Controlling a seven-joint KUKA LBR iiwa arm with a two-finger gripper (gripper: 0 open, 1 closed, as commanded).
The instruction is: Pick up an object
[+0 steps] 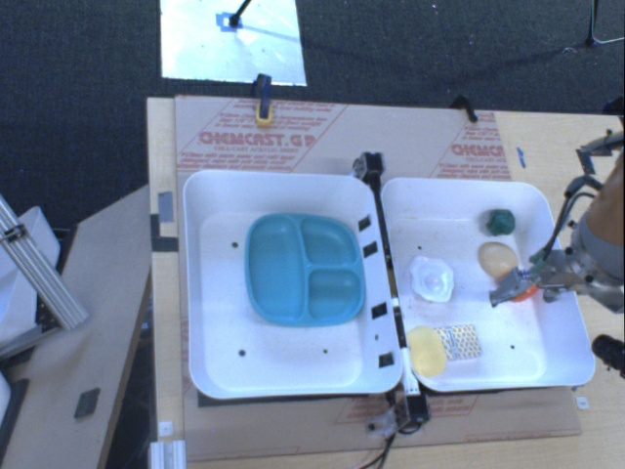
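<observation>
Nothing is lifted yet, by my judgement: the two-finger gripper (515,290) sits low in the right white bin (562,360), just below the beige egg-shaped object (497,258); its grip state I cannot tell.

Grey arm (598,252) (dark cables) with metal hand (510,291).

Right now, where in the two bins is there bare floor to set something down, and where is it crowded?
Left bin: bare floor rings the blue tray, widest along its front. Right bin: open at the front right, past the patterned piece, and at the back left. Crowded mid-right, where the end effector sits by the tan object, orange item and green object.
</observation>
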